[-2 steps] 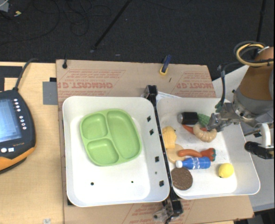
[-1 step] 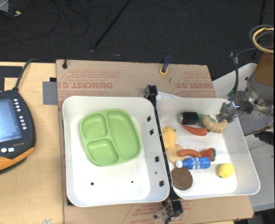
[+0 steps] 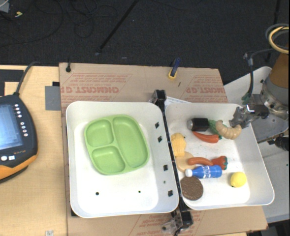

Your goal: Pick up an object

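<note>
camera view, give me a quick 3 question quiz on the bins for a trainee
1. True or false: the green divided plate lies in the left bin.
2. Which item lies nearest the right bin's front right corner? A) yellow ball B) blue bottle C) brown disc
3. How many compartments does the plate have?

Key: 1 true; 2 A; 3 three.

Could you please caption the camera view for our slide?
End effector above the right bin's toys; green tray in left bin.
</note>
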Action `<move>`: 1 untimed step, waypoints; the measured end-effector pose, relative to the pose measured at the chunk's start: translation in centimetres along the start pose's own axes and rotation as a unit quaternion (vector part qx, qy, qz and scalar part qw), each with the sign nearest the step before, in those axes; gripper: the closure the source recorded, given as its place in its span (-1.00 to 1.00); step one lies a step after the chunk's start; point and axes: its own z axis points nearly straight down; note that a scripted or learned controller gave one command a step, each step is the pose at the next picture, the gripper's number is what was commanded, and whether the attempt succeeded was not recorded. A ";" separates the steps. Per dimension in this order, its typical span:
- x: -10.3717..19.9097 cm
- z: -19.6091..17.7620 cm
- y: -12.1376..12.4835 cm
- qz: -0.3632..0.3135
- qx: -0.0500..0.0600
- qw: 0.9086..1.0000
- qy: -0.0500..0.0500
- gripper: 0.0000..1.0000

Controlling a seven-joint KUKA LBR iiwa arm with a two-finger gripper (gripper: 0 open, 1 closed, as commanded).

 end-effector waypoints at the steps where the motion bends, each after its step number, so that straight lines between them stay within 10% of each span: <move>1: 4.6 1.1 -1.7 -0.002 0.002 1.000 0.001 1.00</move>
